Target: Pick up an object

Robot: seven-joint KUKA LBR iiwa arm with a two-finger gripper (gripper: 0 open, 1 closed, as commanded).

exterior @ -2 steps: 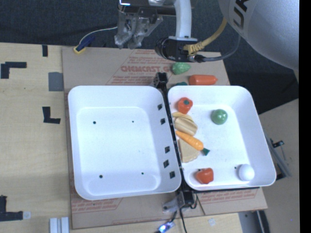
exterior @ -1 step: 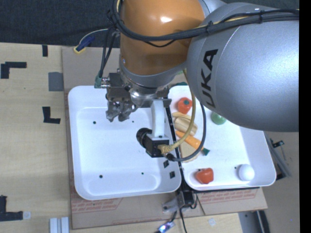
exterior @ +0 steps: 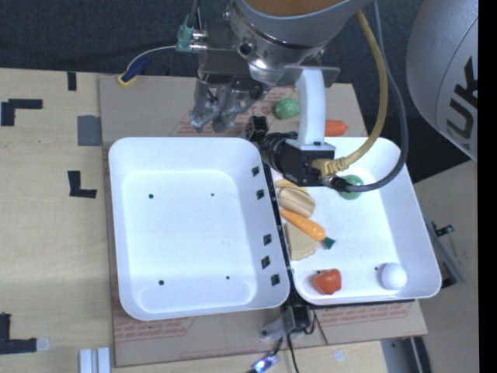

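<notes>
Carrot (exterior: 304,225) lies at the left side of the right bin (exterior: 373,235), across a tan bread-like piece (exterior: 296,201); tomato (exterior: 327,280) and white ball (exterior: 391,275) sit nearer the front rim. Pincer (exterior: 219,116) hangs beyond the left bin (exterior: 186,162), over the worktop; jaw state cannot tell, blurred. Carrot probably light, rigid, slick plastic: grip mid-body across its width.

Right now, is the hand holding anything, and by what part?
Nothing shows between the fingers. The hand hangs above the far edge of the left bin. The carrot and other items lie in the right bin.
</notes>
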